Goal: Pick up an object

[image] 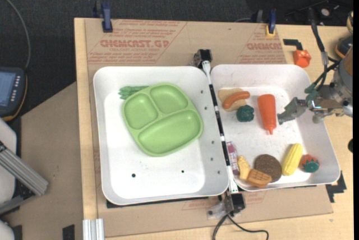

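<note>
Bench w/ two bins: green plate sits far off to gripper's left. Right bin holds the food. Gripper hangs over its right side; released or clenched, can't tell. Orange bottle just left of gripper, long axis up-down in view. Corn below it.

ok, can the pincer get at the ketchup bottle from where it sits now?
Probably yes. The pincer hangs just right of the ketchup bottle in the right bin, with bare bin floor between them. The broccoli and hot dog lie on the bottle's far side, out of the way.
</note>
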`<state>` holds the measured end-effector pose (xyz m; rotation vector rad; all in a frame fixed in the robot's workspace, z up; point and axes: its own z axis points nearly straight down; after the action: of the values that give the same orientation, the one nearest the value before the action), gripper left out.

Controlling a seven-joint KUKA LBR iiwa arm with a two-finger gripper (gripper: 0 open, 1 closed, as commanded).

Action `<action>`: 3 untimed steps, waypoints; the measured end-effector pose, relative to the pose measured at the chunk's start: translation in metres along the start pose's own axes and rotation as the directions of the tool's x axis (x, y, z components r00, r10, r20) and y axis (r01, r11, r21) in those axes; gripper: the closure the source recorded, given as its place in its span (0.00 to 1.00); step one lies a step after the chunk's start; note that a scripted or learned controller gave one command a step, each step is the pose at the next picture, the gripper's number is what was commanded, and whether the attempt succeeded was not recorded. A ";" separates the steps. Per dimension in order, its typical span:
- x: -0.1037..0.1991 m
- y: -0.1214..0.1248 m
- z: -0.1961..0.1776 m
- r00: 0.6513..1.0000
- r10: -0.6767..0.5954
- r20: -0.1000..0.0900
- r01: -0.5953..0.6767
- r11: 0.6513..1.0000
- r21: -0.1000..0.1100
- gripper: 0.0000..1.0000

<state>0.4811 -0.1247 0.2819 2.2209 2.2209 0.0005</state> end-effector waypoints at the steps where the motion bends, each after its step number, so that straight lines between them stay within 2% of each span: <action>1: -0.016 0.092 0.134 1.000 -0.002 0.000 0.002 1.000 0.004 0.00; 2: -0.027 0.109 0.201 1.000 0.000 -0.001 0.000 1.000 0.004 0.00; 3: -0.027 0.110 0.187 1.000 0.001 0.000 -0.001 1.000 -0.001 1.00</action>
<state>0.5909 -0.1514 0.0951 2.2215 2.2191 0.0010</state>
